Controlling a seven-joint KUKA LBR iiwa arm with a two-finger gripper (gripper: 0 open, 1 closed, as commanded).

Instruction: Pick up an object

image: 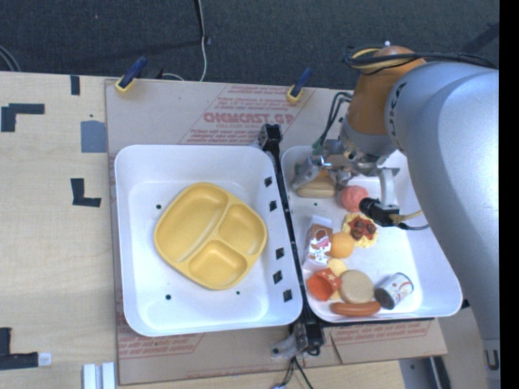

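A: We locate the grey two-finger metal gripper (312, 171) low in the right white plastic bin (430, 274), at its far left corner. We cannot tell its state. It sits just beside, possibly touching, one tan bread-shaped toy (316, 190).

B: We count further items in that bin: one pink ball (353, 197), one yellow-and-red flower-like toy (361, 228), one orange ball (341, 245), one red-and-white printed packet (318, 245) (its print is illegible), one red cup-like piece (322, 285), one round tan bun (355, 285), one orange-red sausage (354, 308), one small labelled can (394, 290).

A: We see one yellow three-compartment plastic tray (211, 234) in the left white bin (138, 298). The cardboard sheet (235, 116) beneath reads "CHEMCAST GP", as far as we can read it.
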